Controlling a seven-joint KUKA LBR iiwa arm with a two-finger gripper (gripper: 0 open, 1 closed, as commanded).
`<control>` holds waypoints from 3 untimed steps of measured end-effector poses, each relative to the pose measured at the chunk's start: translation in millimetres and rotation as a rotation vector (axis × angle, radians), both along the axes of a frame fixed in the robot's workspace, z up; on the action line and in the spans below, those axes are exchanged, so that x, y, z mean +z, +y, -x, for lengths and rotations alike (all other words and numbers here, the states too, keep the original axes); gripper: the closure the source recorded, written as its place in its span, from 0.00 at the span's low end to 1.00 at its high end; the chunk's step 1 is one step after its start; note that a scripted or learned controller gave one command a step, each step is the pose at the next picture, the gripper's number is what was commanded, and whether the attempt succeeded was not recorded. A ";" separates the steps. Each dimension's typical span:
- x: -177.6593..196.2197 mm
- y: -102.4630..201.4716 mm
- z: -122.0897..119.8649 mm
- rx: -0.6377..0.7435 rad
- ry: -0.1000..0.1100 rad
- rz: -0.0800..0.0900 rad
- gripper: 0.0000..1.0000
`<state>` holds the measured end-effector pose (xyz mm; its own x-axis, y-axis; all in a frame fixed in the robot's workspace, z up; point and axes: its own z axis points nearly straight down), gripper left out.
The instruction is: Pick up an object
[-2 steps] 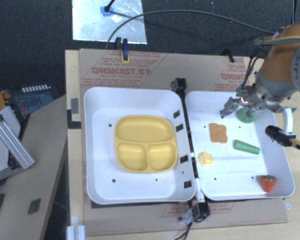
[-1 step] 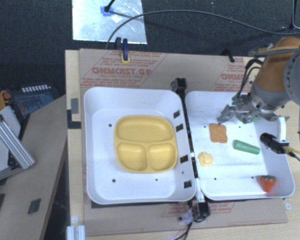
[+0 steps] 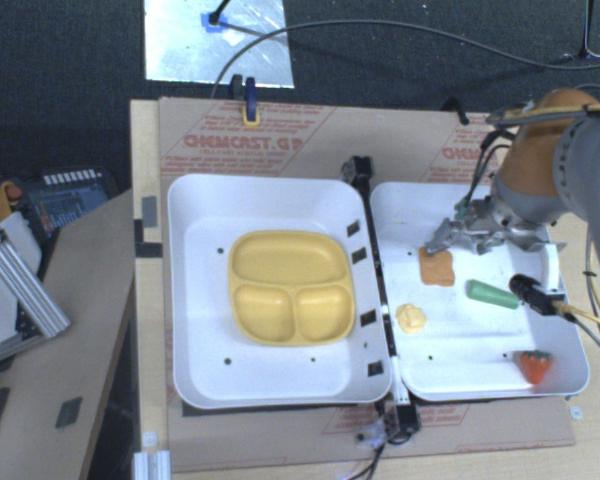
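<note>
Hovering low over the far part of the right bin (image 3: 480,368), the gripper (image 3: 458,234) sits just above an orange-brown piece (image 3: 437,268), which lies flat on the bin floor directly toward the camera from the metal fingers and looks like the nearest thing to take. Whether those fingers are spread or closed I cannot tell (the wrist hardware hides their tips), and nothing is visibly held between them. The piece is roughly square, with no clear long axis, so the approach angle probably matters little; the move seems to turn on a short shift toward the near rim and a straight descent. Other candidates lie further off: a green cylinder (image 3: 492,294) to the right of the piece, its long axis running roughly left to right with a slight downward tilt, a small pale yellow lump (image 3: 411,318) nearer the divider, and a red-orange toy (image 3: 535,365) in the near right corner. The left bin (image 3: 195,228) holds a yellow divided plate (image 3: 290,286), well apart from the arm. The pick looks not yet made.
</note>
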<state>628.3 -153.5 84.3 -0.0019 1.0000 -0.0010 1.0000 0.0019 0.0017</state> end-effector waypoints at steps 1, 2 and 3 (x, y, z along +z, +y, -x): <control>14.1 0.0 -2.4 0.000 -0.008 0.000 1.00; 59.2 2.1 -9.1 0.002 -0.004 0.000 1.00; 124.4 4.2 -9.6 0.004 -0.007 0.001 1.00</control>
